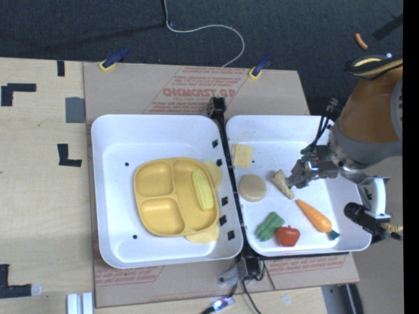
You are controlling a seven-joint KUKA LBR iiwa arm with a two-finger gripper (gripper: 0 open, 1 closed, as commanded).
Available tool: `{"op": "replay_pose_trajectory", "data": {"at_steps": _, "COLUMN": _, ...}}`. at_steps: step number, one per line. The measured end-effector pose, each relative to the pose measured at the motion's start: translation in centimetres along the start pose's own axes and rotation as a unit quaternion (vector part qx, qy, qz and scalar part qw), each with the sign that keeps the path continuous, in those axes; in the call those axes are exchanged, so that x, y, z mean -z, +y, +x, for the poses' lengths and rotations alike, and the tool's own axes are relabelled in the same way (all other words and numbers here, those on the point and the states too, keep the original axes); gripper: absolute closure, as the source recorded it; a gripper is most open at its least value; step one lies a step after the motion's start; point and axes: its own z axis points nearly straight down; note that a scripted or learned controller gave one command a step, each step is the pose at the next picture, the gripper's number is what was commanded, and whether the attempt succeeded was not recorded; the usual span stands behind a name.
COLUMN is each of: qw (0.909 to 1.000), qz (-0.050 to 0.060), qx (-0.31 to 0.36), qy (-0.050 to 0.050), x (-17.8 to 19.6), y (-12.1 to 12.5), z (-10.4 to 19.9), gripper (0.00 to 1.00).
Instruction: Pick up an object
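Gripper point(302, 174) hangs low in the right bin point(347, 241), touching the wedge point(283, 184). We see also a cookie point(252, 188), carrot point(314, 216), tomato point(287, 235) and cheese point(243, 156) there. Left bin point(111, 195) holds a tray point(160, 205) with corn point(203, 188).

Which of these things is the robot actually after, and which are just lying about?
Could be picked, right bin, near the gripper:
beige wedge, carrot, round tan piece, tomato, green vegetable, yellow square.

Just lying about:
yellow tray and corn cob in left bin, white cable, cardboard sheet.
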Motion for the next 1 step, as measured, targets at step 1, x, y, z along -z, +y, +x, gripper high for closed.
{"op": "replay_pose_trajectory", "data": {"at_steps": 1, "qw": 1.0, "qz": -0.001, "qx": 0.001, "qy": 0.0, "x": 0.7, "y": 4.84, "z": 0.52, "gripper": 1.0}}
